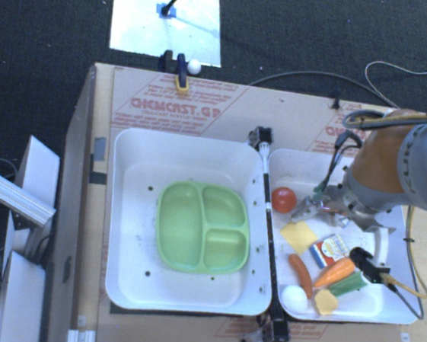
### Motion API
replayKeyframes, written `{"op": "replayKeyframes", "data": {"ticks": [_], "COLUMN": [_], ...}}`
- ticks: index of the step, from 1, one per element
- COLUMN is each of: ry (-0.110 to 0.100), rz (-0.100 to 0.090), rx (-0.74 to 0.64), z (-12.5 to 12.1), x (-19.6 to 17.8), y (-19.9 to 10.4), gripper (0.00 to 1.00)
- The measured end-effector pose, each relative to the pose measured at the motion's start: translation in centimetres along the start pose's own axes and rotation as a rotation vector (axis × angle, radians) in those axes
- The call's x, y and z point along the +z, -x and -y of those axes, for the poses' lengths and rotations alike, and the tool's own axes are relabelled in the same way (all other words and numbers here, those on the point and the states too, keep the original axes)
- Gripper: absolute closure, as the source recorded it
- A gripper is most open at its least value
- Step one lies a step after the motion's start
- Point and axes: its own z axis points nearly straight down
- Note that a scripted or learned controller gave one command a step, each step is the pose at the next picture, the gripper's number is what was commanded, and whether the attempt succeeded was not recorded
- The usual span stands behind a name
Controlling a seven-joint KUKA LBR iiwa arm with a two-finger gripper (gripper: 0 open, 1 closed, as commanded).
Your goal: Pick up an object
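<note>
- Several small objects lie in the right bin (381,312), the task's candidates: a red tomato-like ball (284,200) near the bin's left wall, a yellow block (299,237) just below it, a small red, white and blue packet (329,249) to the right of the block, and two carrots — one plain orange (300,274), one with a green top (336,275) — further toward the near edge.
- At the near edge sit a white egg (295,297) and a small yellow piece (326,302), close beside each other, the egg touching the tip of the plain carrot.
- Above these things the gripper (324,208) hangs, just right of the red ball and just above the yellow block; nothing is visibly between its fingers, and how far apart they stand I cannot tell (the metal parts blur together at this slant).
- Behind it the arm (421,163) comes in from the right, grey with its orange band (376,158) just above the wrist.
- Left of all this — across the dividing wall — the left bin (147,151) holds a green divided tray (203,226), three compartments, lying flat near the bin's middle.
- Both bins rest on the tabletop (205,108), whose far strip bears red printed lettering.
</note>
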Motion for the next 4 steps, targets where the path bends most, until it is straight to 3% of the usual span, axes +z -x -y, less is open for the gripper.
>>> {"op": "replayKeyframes", "data": {"ticks": [1,2,3,4], "ry": [0.000,0.002,0.004,0.002], "rz": [0.000,0.000,0.001,0.000], "rx": [-0.002,-0.002,-0.004,-0.002], "z": [-4.6,-8.0,-8.1,-3.5], "x": [-0.1,-0.1,-1.2,-10.1], "y": [-2.5,-2.8,-2.8,-5.2], "gripper": [0.00,0.00,1.00,1.00]}}
